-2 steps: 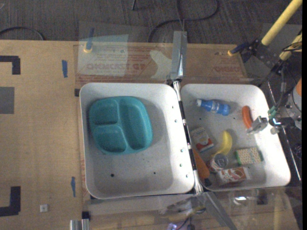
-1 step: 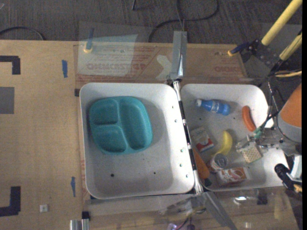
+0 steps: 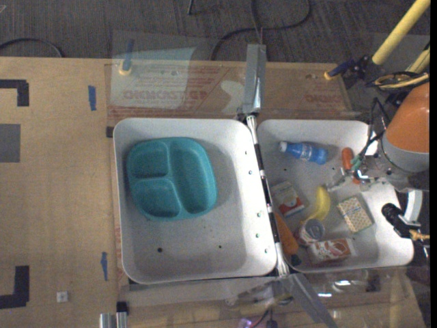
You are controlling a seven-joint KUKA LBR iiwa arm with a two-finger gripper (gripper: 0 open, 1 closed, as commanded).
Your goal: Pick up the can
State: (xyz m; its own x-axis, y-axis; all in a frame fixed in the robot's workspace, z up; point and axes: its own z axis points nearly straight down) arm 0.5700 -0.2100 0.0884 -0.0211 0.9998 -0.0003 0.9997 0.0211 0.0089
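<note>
Near the right bin's (image 3: pixel 362 125) front edge, your can (image 3: pixel 312 231) lies untouched; tool (image 3: pixel 355 176) hovers apart from it, its state I cannot tell.

Right bin (image 3: pixel 382 255) was crowded. The can (image 3: pixel 312 231) sat near the front, hemmed tight: banana (image 3: pixel 319 203) just behind it, carton (image 3: pixel 330 249) touching at front-right, carrot (image 3: pixel 287 232) close on the left along the divider, small red box (image 3: pixel 290 201) behind-left. Patterned box (image 3: pixel 355 213) lay near on the right. Open floor was between the blue bottle (image 3: pixel 304 152) and the banana. Arm (image 3: pixel 408 139) overhung the right edge. In the left bin (image 3: pixel 184 251), front half was free; teal tray (image 3: pixel 171 177) filled the rear.
</note>
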